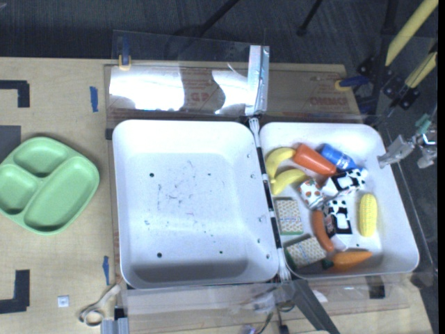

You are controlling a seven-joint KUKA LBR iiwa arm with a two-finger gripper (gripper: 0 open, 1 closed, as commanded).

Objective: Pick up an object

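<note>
The right bin [400, 252] holds a heap of toy food. Two yellow bananas [279, 160] lie at its left side, with an orange piece [313, 160] and a blue piece [336, 156] beside them at the back. A black-and-white cow figure [348, 181] sits in the middle and a corn cob [367, 214] to its right. An orange carrot [351, 258] lies at the front, near a reddish sausage [321, 229] and a patterned flat pad [288, 214]. My gripper [409, 148] is a grey shape at the right edge, just outside the bin's right rim and above none of the objects.
The left bin [132, 186] stands directly against the right one. A green divided plate [45, 183] lies on the bench to the far left. A clear plastic sheet [188, 82] stands behind the left bin. Tripod legs and yellow bars are behind the bench.
</note>
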